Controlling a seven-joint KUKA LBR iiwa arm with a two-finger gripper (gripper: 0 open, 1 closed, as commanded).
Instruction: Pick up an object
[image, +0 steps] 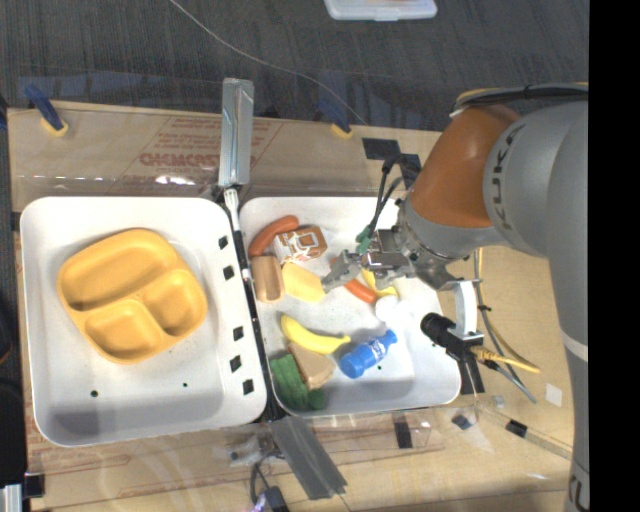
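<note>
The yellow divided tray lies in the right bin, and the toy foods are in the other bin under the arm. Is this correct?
Not quite. The camera view shows the yellow divided tray in the left bin, not the right one. The rest holds: the toy foods, such as the banana and the blue bottle, lie in the other bin, under the arm.

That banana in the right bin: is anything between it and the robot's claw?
Partly. The gripper hangs over the orange carrot, which lies up and right of the banana. The blue bottle touches the banana's right end.
</note>
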